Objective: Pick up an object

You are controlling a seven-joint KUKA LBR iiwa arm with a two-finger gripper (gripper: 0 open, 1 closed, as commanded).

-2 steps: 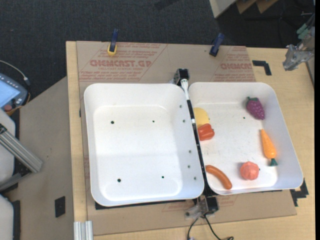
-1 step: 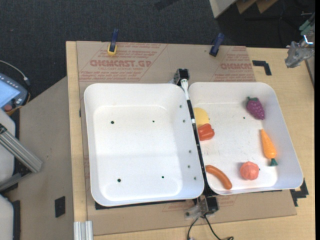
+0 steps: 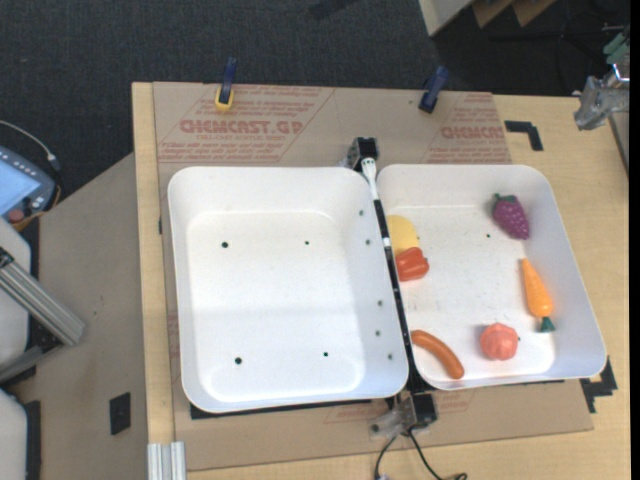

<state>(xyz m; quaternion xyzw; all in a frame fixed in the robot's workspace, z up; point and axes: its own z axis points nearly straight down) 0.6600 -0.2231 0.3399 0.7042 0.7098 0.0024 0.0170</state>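
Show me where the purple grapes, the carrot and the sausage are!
purple grapes (image 3: 510, 216): camera view, middle of the bunch.
carrot (image 3: 535, 288): camera view, middle of its orange body.
sausage (image 3: 438, 353): camera view, middle of its length.

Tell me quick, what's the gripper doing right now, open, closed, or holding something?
Gripper: at the frame's top right edge, away from the bins; its state cannot be told.

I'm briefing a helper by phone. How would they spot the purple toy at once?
Look in the right bin, at its far right corner. The bunch of grapes lies there alone, above the carrot; it is the one purple, knobbly piece among red, orange and yellow ones.
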